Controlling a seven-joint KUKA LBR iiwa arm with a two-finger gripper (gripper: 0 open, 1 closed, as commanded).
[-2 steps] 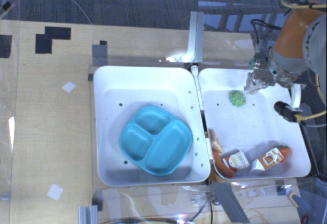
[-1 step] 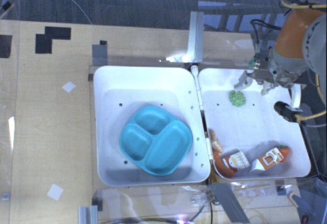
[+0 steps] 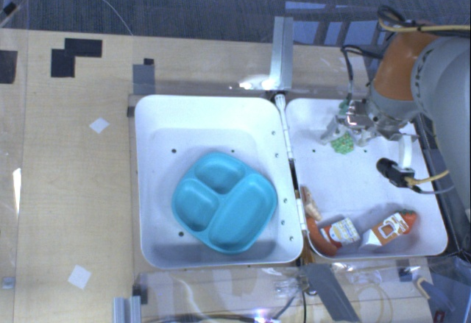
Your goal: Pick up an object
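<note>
the arm (image 3: 430,71) reaches in from the right over the right bin (image 3: 434,240), and its hand (image 3: 352,125) hangs low near that bin's far left corner. a small green thing (image 3: 342,143) sits right at the hand's tips, on the side nearer the camera. from this slant i cannot tell whether the hand is open or closed, nor whether the green thing is between its tips or only lying on the bin floor just beside them.

if the green thing is the target, that is the first risk: it is small, and a hand coming down a little off centre would close on air or nudge it aside. it also lies not far from the divider (image 3: 288,160) between the bins, so a push could send it toward the wall, where gripping is harder.

the other things to pick lie along the near edge of the right bin: an orange-red piece (image 3: 318,233) in the near left corner, a small carton (image 3: 344,229) touching it, and a second carton with an orange top (image 3: 390,227) just to its right. they are crowded, so a grasp there might catch two at once or tip one against the rim.

a black cable loop (image 3: 397,173) hangs off the arm over the bin and could drag across things as the arm moves.

the left bin (image 3: 147,189) holds a blue divided plate (image 3: 224,201), wide and shallow, likely awkward for a two-finger hand.
</note>
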